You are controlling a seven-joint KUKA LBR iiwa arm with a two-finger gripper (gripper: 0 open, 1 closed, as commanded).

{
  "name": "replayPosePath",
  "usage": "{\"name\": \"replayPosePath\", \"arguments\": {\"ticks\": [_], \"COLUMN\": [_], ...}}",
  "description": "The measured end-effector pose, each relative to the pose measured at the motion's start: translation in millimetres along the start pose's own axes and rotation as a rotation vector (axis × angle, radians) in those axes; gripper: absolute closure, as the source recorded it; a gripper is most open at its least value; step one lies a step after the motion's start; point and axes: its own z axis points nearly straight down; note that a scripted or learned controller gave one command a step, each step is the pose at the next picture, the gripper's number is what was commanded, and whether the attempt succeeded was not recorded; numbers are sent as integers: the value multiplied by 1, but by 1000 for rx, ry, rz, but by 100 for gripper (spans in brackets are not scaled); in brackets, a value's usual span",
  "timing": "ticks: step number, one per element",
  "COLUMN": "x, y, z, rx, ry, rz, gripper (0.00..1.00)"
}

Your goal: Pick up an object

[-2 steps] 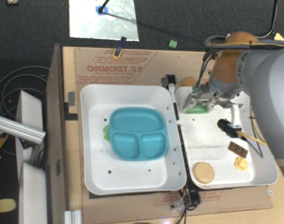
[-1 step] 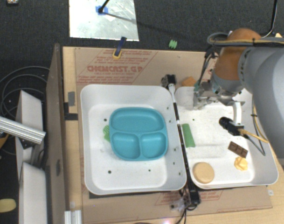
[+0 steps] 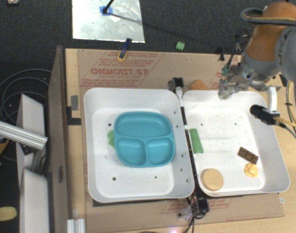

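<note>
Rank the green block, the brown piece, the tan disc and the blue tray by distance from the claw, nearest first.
From the claw at the right bin's far edge:
1. Green block, right bin's left side.
2. Brown piece, right bin's near right.
3. Tan disc, right bin's near edge.
4. Blue tray, left bin.

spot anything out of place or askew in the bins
One thing: a green piece in the left bin is pinned under the blue tray, with an edge poking out at its left side. The rest lies loose and flat.
</note>
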Motion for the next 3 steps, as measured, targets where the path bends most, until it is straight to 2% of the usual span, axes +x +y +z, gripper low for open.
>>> {"name": "replayPosePath", "arguments": {"ticks": [1,2,3], "x": [1,-5,-52], "y": [-1,-51,2], "z": [7,122,116], "rx": [8,16,3], "ry": [1,4,-1], "rz": [-2,2,0], "gripper": [0,0,0]}}
